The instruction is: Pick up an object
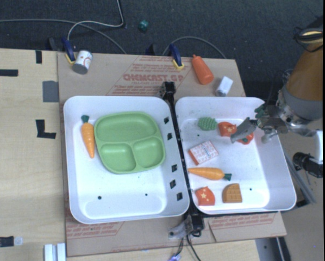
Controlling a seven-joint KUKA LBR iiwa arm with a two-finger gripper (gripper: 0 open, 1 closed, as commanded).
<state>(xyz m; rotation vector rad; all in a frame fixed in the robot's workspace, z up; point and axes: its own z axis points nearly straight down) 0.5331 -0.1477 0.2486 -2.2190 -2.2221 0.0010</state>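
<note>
My gripper (250, 135) hangs over the right bin's (271, 173) far right part, open, one grey finger (241, 132) slanting down to the left. A red toy (249, 140) lies partly hidden under that finger; I cannot tell whether they touch. Just left of it sit a red piece (226, 128) and a green knobbly toy (207, 124). Nearer in the same bin are a pink checked block (204, 153), a carrot (207, 173), a red wedge (205, 196) and a brown waffle-like piece (232, 193).
The left bin (75, 173) holds a green divided plate (130, 142) and a second carrot (87, 136). Behind the bins on the cardboard lie an orange bottle (202, 69), a white cube (224, 85) and a small can (82, 61). Clamps and cables run along the back.
</note>
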